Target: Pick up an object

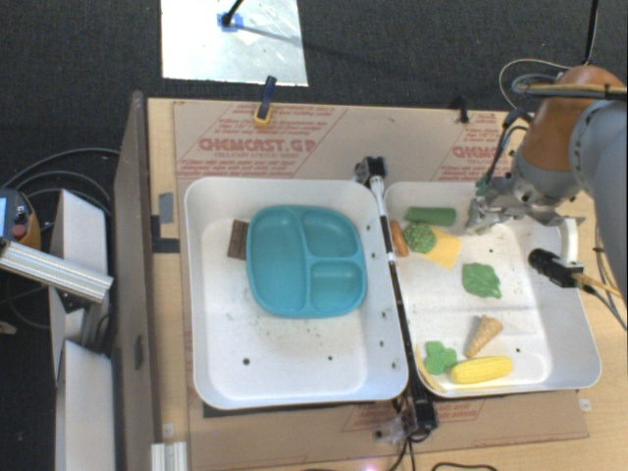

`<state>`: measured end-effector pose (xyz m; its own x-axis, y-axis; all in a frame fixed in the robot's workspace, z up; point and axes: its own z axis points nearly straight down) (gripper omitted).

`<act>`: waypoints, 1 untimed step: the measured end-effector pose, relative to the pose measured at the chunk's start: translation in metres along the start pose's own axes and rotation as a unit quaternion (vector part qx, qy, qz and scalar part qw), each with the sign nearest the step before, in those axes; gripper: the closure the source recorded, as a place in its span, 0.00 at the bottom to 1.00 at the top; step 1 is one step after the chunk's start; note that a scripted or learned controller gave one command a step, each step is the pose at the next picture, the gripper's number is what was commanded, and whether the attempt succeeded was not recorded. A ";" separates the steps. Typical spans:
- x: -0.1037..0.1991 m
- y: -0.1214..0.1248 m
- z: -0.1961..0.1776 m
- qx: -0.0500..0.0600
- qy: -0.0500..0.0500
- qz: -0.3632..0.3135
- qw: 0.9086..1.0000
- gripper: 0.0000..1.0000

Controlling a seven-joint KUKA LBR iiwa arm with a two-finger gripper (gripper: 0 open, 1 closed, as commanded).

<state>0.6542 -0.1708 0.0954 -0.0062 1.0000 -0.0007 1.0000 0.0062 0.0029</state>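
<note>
Lying flat in the right bin [579, 356], a crinkled green leaf [481, 280]; jaws' state unclear.

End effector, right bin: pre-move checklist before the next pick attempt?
1. End effector over the right bin, at its upper edge: ok.
2. Nothing seen between its fingers: ok.
3. Finger state: cannot tell.
4. Nearest candidates, green block and yellow wedge, lie left of it, untouched: ok.
5. Yellow wedge partly under the broccoli, not a clean pick: not ok.
6. Corn and cone lie apart near the front wall: ok.
</note>
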 end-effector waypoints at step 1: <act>0.000 0.001 -0.001 -0.001 -0.001 -0.001 1.000 0.00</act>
<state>0.6550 -0.1708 0.0964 -0.0079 1.0000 -0.0021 1.0000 0.0079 0.0058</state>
